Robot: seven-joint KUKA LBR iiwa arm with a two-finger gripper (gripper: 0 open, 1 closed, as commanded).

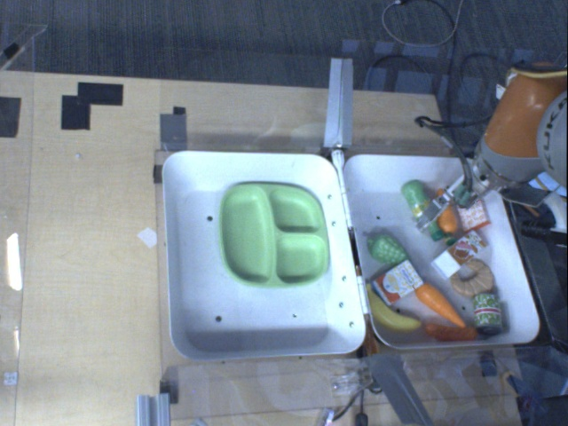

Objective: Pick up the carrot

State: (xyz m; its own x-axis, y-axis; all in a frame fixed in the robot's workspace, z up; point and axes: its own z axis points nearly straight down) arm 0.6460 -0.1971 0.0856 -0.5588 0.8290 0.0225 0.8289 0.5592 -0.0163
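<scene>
Several toys crowd the carrot: banana, donut, can; gripper elsewhere, grip impossible to tell.

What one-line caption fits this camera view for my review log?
Gripper hovers in the right bin near a green bottle, far from the carrot; green tray sits in left bin.

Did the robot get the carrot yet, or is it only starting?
Only starting, it seems. Nothing looks done: the carrot lies in the right bin, between the banana and the bagel. The gripper is down at the far end of that bin, by a small orange thing, away from the carrot. Reaching, gripping and lifting are all left.
</scene>
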